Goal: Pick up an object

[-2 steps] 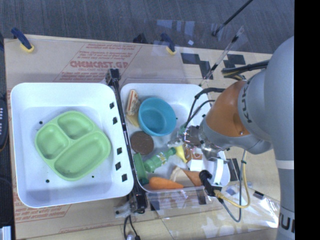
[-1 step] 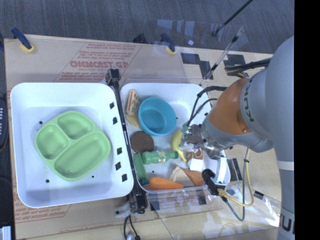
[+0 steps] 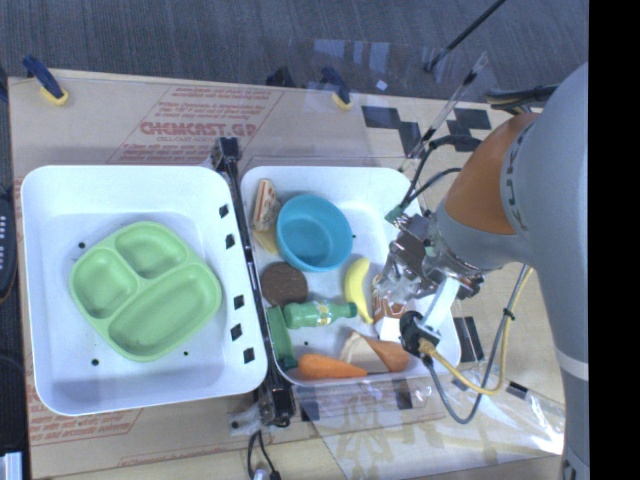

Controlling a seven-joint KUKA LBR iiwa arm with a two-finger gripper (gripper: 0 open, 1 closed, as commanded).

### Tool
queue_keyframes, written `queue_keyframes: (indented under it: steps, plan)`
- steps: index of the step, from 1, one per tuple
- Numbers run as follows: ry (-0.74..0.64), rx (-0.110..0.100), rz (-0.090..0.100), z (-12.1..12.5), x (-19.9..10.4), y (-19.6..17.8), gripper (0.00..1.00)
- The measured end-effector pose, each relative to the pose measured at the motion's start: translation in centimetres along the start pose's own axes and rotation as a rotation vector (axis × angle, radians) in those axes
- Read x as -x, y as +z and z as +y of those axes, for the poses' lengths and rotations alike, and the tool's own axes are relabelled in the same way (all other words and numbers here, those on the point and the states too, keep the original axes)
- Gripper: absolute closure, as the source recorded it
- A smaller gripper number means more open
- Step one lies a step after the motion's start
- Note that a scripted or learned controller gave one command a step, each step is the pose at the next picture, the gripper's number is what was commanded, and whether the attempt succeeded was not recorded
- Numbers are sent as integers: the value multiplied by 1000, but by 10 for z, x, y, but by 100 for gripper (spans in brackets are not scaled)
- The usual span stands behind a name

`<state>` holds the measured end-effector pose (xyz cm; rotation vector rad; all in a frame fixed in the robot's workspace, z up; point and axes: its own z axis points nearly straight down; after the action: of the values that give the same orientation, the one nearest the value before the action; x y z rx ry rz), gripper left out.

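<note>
Your hand (image 3: 400, 303) hangs just right of the banana (image 3: 357, 283); I cannot tell its grip. Expect the banana light, smooth, curved: pinch across its middle.

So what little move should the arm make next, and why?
Probably a short, straight drop. The gripper hangs over the right bin, beside the banana and above the items at that bin's near right, with nothing visibly between its fingers. From this view I cannot tell how they are set.
</note>
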<state>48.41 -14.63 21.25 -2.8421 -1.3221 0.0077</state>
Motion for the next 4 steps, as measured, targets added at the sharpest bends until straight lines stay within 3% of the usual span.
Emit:
queue_keyframes:
  steps: [1,2,3,4]
  plan:
    - [1,-2,0,0,0,1,0]
    - [190,1,5,3,0,110,0]
    - [176,-6,4,3,0,102,100]
    - [316,5,5,30,-27,-32,100]
